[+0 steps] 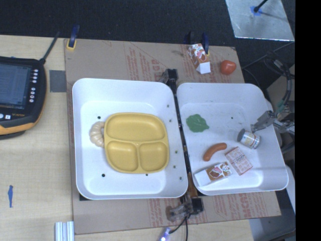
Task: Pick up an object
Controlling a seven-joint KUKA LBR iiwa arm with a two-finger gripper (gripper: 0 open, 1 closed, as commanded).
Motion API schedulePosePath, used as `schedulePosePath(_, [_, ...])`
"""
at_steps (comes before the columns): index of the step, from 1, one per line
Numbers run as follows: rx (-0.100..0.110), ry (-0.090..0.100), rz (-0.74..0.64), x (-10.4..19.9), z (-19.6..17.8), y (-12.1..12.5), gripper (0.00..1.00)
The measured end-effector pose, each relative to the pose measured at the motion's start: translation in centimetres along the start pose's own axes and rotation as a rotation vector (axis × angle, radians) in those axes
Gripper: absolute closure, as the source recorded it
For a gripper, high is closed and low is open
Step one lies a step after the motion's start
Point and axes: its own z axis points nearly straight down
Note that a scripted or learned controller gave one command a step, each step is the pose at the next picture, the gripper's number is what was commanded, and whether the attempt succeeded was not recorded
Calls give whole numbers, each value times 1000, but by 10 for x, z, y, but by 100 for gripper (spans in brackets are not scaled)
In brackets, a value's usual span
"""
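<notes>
The right bin [220, 97] holds a green leaf-shaped piece [197, 122], an orange-brown sausage [214, 151], a small silver can [249, 139] lying on its side, and two flat printed packets [239, 160] [218, 172]. My gripper [261, 122] reaches in from the right edge, low over the bin's right side. Its tip is just above and to the right of the can, very close to it. I cannot tell whether it touches the can. Nothing is seen held.
The left bin [85, 179] carries a yellow divided plate [136, 142] with a beige pastry [96, 133] at its left side. Behind the right bin stand a small carton [199, 56] and a red tomato [228, 67]. A teach pendant [17, 94] lies far left.
</notes>
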Motion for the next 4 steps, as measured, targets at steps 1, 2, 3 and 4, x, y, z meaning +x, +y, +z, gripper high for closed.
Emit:
schedulePosePath(1, [3,1,-3,69,106,13,0])
schedulePosePath(2, [0,-1,-2,100,131,43,0])
schedulePosePath(3, [2,0,-1,92,147,0,0])
schedulePosePath(4, [1,1,0,113,147,-23,0])
